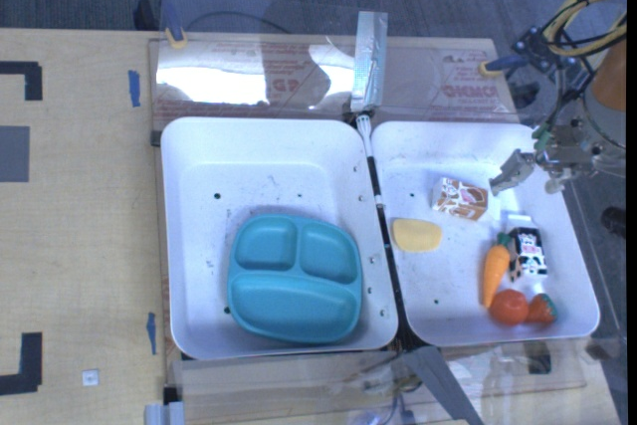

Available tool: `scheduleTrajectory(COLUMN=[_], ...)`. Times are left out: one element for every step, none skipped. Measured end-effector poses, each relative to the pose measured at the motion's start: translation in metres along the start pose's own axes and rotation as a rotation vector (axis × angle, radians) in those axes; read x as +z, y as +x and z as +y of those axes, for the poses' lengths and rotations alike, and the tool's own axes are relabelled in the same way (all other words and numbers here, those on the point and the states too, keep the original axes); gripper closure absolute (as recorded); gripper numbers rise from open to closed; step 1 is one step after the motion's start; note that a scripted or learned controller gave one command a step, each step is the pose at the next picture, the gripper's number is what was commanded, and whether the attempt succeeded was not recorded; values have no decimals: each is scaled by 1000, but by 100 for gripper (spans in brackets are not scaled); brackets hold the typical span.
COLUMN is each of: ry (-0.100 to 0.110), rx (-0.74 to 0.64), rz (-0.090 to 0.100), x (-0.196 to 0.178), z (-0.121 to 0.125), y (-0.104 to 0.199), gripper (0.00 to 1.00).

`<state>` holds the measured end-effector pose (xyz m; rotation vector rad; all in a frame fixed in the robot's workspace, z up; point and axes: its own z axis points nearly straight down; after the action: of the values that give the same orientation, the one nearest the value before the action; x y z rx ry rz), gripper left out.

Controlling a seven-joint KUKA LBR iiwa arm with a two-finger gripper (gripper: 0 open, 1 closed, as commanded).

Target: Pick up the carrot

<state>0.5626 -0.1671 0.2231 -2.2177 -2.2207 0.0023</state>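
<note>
The orange carrot [494,274] lies on the floor of the right bin [438,314], near its right side and pointing toward the front edge. A red tomato [510,307] touches its lower tip, and a black-and-white carton [528,252] lies against its right side. The gripper [526,171] hangs over the bin's back right part, up and to the right of the carrot and well apart from it. Nothing is visibly held in it.
The right bin also holds a brown-and-white snack packet [461,198], a yellow piece [416,235] and a small red item [541,310] beside the tomato. In the left bin [199,174] sits a blue divided tray [296,278]. Cables [577,5] hang above the arm.
</note>
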Motion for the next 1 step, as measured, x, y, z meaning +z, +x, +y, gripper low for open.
scheduleTrajectory(ry=[-9], rx=[-164], rz=[-4], x=[99], z=[-42], y=[-16], gripper=[0])
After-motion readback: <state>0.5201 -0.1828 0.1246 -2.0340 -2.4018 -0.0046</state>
